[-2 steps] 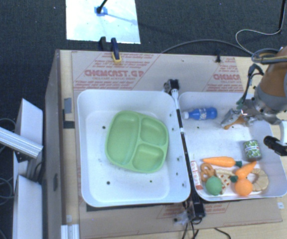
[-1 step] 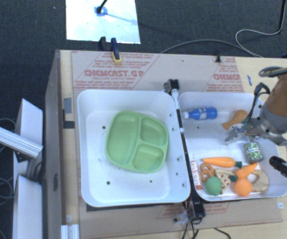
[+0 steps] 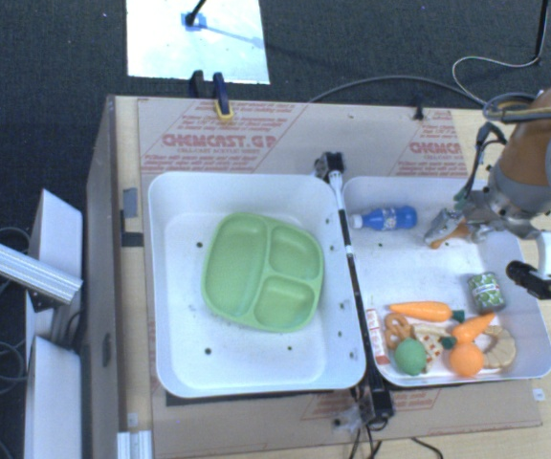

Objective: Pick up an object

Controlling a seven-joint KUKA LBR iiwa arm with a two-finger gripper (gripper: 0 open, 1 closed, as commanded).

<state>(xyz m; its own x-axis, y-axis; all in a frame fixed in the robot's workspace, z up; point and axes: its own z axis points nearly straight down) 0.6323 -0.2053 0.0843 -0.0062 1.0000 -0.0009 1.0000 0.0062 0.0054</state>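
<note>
The tool (image 3: 445, 229) hangs low over the right bin (image 3: 419, 280), near the blue bottle (image 3: 386, 219).

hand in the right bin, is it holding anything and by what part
It cannot be told. The hand sits low over the right bin, and something small and orange shows at its tip, but the view is too coarse to say whether that is a gripped object.

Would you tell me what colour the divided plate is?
Light green, clearest in the camera view.
</note>
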